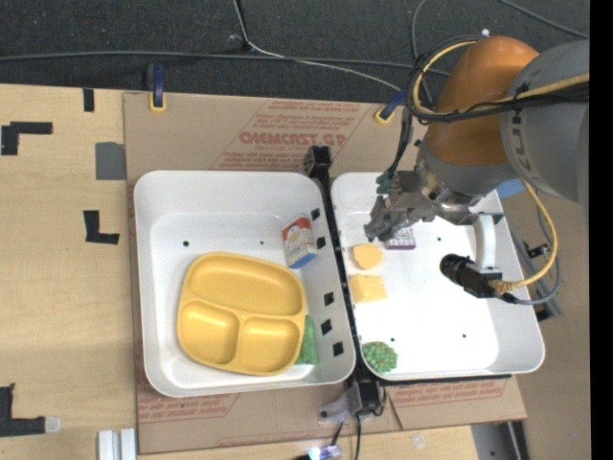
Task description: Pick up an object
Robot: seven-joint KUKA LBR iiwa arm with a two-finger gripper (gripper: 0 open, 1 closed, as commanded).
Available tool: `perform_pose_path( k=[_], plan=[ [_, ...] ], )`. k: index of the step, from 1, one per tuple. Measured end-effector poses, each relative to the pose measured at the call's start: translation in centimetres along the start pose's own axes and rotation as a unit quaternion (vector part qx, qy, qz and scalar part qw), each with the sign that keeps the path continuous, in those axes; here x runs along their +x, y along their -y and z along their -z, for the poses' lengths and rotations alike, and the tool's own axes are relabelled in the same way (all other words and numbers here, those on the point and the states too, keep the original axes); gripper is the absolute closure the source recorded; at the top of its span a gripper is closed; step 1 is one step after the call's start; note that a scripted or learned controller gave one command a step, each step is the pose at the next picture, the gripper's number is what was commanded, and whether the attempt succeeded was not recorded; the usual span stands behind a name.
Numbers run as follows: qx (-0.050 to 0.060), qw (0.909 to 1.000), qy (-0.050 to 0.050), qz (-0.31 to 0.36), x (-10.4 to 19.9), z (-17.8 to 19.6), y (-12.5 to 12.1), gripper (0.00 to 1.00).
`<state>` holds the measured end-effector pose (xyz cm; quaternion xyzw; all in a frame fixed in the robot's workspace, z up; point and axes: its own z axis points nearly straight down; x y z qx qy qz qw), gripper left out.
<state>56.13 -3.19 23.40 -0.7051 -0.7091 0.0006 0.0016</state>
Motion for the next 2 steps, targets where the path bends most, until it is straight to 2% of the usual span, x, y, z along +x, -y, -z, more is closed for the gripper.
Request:
perform_pose_path(
  k=[1,2],
  plan=[
    [0.000,1.0000,0.000,-0.001,4.8,0.3,2.8,1.00],
    [0.001,1.0000,0.001,0.000,10.1,-1.2,4.4,1.00]
  ],
)
